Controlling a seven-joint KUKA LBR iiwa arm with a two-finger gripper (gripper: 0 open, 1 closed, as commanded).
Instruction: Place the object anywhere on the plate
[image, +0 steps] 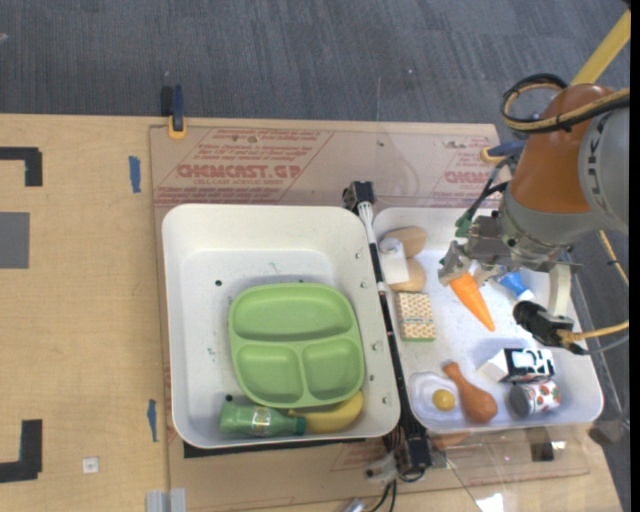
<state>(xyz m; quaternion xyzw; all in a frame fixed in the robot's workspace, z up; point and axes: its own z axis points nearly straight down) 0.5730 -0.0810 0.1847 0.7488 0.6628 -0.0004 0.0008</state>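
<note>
plate (296, 345) sat bare in left bin (190, 300), nothing put on yet. carrot (472, 300) lay in right bin (590, 390), at three o'clock from plate. gripper (470, 262) hung right above carrot's top; cannot tell if wide or narrow. lifting and carrying over looked left to do.

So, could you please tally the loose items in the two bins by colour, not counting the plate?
Green: 1, bottle
Yellow: 1, banana
Orange: 1, carrot
Brown: 1, drumstick
Tan: 2, bread, cracker
White: 1, fried egg
Blue: 1, small item
Patterned: 2, can, black-and-white box
Total: 10
</note>
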